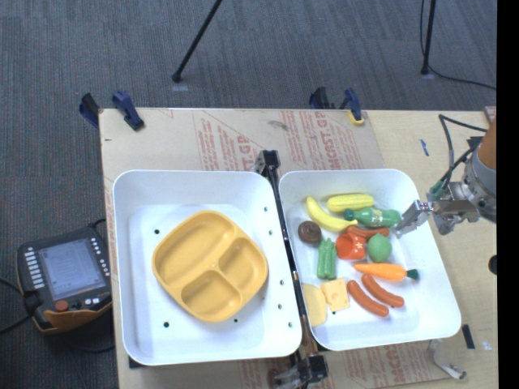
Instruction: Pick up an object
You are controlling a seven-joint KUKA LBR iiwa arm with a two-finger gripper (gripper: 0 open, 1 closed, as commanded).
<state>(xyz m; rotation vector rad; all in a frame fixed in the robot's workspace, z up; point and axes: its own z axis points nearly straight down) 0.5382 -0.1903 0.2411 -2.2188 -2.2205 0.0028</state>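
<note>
My gripper [425, 222] hangs over the right edge of the right bin [442, 314]. Its fingers are spread open with nothing between them. One fingertip [405, 222] points toward a green bottle [375, 216]. The bin holds several toy foods. At the back lie a corn cob [350, 202] and a banana [319, 215]. A brown round piece [309, 232], a red pepper [351, 245], a green ball [379, 249] and green beans [326, 258] sit in the middle. Toward the front are a carrot [383, 271], two sausages [374, 294] and a cheese slice [334, 294].
The left bin [130, 217] holds a yellow divided plate [211, 263]. A teach pendant [61, 278] lies on the floor at the left. Blue clamps [127, 108] grip the bench's back edge, and tripod legs [199, 35] stand behind it.
</note>
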